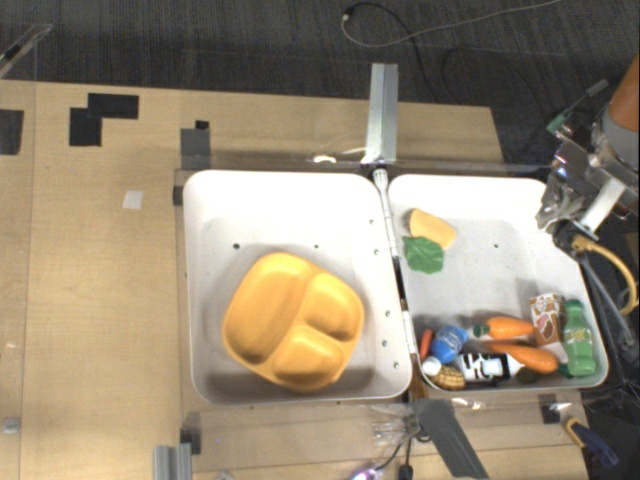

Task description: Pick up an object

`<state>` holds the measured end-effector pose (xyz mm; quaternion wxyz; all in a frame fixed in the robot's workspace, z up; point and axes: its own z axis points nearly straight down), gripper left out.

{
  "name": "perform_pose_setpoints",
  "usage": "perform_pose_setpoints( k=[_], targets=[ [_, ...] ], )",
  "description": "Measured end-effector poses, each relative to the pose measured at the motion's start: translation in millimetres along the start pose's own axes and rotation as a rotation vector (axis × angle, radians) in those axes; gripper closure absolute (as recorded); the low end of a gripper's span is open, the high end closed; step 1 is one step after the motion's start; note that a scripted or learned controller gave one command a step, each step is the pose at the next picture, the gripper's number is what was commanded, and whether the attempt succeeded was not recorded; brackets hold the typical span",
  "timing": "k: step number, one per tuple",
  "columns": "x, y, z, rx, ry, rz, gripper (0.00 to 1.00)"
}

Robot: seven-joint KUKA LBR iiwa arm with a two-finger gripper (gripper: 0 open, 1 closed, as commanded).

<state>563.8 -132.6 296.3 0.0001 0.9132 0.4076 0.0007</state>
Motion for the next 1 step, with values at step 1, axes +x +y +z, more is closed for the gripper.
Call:
perform_pose_setpoints(
  k=[1],
  targets=[
    [65.4,-18.4,49.6,0.001,0.0,0.081,1.0]
  ],
)
